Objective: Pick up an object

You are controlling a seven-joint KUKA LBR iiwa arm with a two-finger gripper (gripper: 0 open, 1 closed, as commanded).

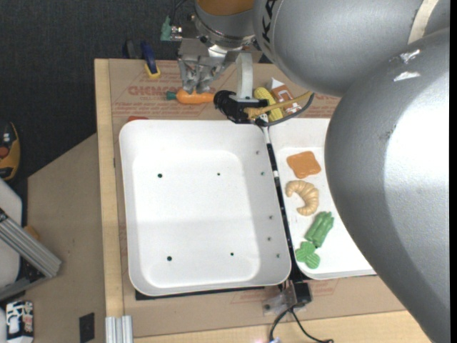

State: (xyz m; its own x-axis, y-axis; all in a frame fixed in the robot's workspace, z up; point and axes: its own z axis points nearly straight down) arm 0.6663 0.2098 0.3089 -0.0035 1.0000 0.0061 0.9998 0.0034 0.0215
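Orange against the brown surface (107,156), a toy carrot (194,98) was pictured lying on its side beyond the far rim of the left bin (132,191), outside both bins, its green end turned to the view's left. The tool (198,83) of the grey arm (343,34) was seen poised directly over the carrot, its tip just at the carrot's upper edge. Whether contact had been made could not be judged from the slanted view. Whether the tool was released or clenched could not be told either, as its lower end was lost against the clutter behind it.

The step in hand was taken to be the grasp itself, with the approach apparently finished. A firm closing across the carrot's narrow body was thought to be called for next, followed by a straight lift clear of the bin's rim.

A croissant (303,196), a flat orange piece (305,164) and a green toy vegetable (316,238) were shown lying in the right bin (343,271), well apart from the tool.
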